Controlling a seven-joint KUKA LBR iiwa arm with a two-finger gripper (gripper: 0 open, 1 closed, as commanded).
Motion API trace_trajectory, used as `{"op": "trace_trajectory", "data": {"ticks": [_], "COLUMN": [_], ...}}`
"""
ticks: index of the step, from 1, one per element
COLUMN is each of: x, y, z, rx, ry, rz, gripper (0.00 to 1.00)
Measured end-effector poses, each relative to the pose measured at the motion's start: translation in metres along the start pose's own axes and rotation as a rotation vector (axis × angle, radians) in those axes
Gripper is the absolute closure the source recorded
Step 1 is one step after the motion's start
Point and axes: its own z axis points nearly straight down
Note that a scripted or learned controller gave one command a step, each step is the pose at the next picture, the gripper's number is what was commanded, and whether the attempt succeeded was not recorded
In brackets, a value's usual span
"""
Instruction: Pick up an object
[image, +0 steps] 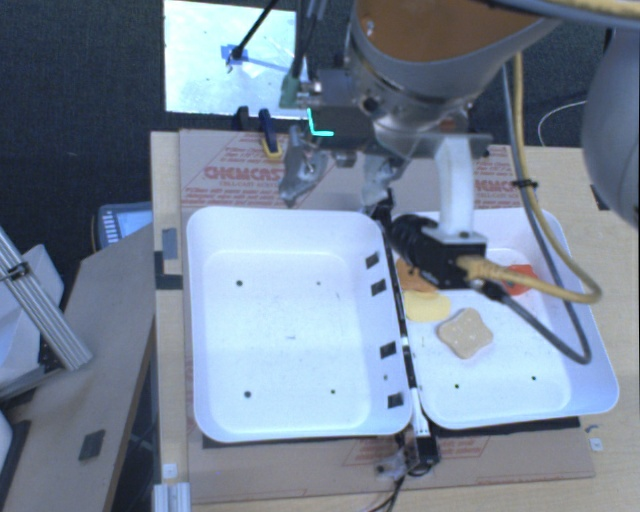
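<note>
You're between grasps: the tool (335, 185) hangs released above the bins, so lower it onto the cracker (465, 333) next.

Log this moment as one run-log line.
gripper: above far rim, fingers apart, nothing held | right white bin: tan square biscuit-like piece, yellow flat piece | pick pending

A robotics lab: a grey industrial arm (440, 50) with trailing cables (545, 260) reaches over a plywood counter (165, 200) bearing two shallow white bins (290, 330), set on a printed cardboard sheet (235, 170), with aluminium framing (40, 310) and dark fabric backdrop behind.
</note>
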Motion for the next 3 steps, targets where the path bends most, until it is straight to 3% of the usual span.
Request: {"op": "trace_trajectory", "data": {"ticks": [1,2,3], "x": [0.0004,0.0004,0.0004], "y": [0.0002,0.0002,0.0002], "z": [-0.0115,-0.0110,-0.0110], "rx": [-0.003,-0.002,-0.002], "ry": [0.002,0.001,0.001], "rz": [-0.005,-0.007,-0.007], "gripper": [1.00,0.00,0.00]}}
